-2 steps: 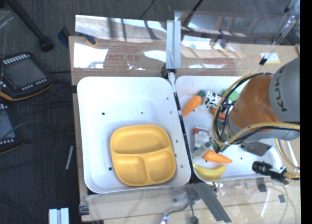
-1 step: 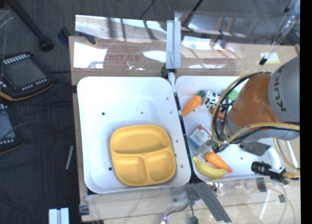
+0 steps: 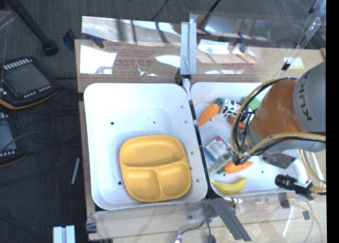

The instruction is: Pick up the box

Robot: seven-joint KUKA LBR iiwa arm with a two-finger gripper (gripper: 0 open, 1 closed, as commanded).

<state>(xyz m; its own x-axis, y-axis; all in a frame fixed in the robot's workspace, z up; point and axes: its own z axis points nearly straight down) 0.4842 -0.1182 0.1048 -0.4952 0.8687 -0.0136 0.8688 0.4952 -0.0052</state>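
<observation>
The box (image 3: 216, 147) is small and flat, printed in blue, red and white. It lies tilted in the right bin (image 3: 212, 95), close to that bin's left wall. The grey arm with its orange band (image 3: 275, 112) reaches in from the right and covers much of the bin. My gripper (image 3: 237, 158) hangs low just right of the box, over a small orange carrot (image 3: 239, 167). The arm and its cables hide the gripper's tip. Nothing is seen held.
A yellow divided plate (image 3: 154, 167) lies in the left bin (image 3: 106, 131). The right bin also holds a second carrot (image 3: 208, 113), a black-and-white spotted toy (image 3: 230, 107), a green item (image 3: 255, 101) partly behind the arm, and a banana (image 3: 229, 185) at the front wall.
</observation>
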